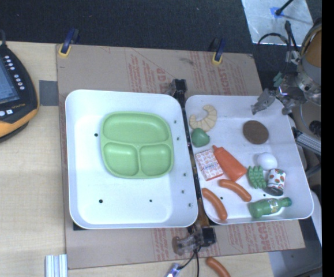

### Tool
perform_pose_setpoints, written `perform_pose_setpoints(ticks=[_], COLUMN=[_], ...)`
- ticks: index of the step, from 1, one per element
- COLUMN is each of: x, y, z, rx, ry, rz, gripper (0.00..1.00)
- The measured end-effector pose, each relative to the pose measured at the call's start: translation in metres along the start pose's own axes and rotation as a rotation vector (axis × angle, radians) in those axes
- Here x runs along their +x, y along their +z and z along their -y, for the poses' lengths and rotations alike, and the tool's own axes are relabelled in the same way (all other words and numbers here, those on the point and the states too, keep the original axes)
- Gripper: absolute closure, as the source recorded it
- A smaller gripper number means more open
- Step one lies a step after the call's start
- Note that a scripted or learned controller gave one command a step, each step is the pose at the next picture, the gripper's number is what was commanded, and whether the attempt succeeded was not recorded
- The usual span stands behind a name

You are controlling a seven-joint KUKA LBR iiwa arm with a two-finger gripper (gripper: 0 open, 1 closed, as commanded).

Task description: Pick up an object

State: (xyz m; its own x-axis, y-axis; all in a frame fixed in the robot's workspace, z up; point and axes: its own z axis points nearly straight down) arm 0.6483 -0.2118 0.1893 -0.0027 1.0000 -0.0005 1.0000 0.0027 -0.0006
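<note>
Near the upper right corner of the right-hand shallow white bin (305, 172), the grey two-finger tool (263, 105) hangs at the rim, its tips pointing left; whether the fingers are spread or closed I cannot tell at this size, and nothing visible sits between them.

Closest to it lies a flat brown round disc (255, 132), just below and a little right of the tips. It looks thin and rigid, so it probably offers little height to pinch; the edges across its width seem the only hold. A small white ball (266, 160) further down would likely roll away under a poor closing. An orange carrot-shaped toy (230, 163) and two orange-red sausage pieces (234, 189) look light, firm and plastic-smooth, best taken across their narrow width. The green plastic bottle (269, 207) lies on its side against the lower rim, which crowds one finger.

Things in the lower half of that bin sit close together, some touching, so a descent there risks nudging neighbours. Room is widest around the disc and the pale croissant-shaped toy (205, 118). On the left, the other white bin (83, 154) holds a light-green divided plate (137, 144), with bare floor all round. Both bins rest on the brown board covering the surface (28, 183).
</note>
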Motion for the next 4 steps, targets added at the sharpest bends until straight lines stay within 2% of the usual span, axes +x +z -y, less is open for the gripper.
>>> perform_pose_setpoints(ticks=[1,2,3,4], x=[0.001,0.0,0.011,0.083], y=[0.098,0.087,0.041,0.098], z=[0.011,0.01,0.063,0.151], rx=[0.004,0.003,0.003,0.004], ry=[-0.002,-0.004,-0.001,-0.003], rz=[0.0,0.002,0.001,-0.001], gripper=[0.0,1.0,1.0,1.0])
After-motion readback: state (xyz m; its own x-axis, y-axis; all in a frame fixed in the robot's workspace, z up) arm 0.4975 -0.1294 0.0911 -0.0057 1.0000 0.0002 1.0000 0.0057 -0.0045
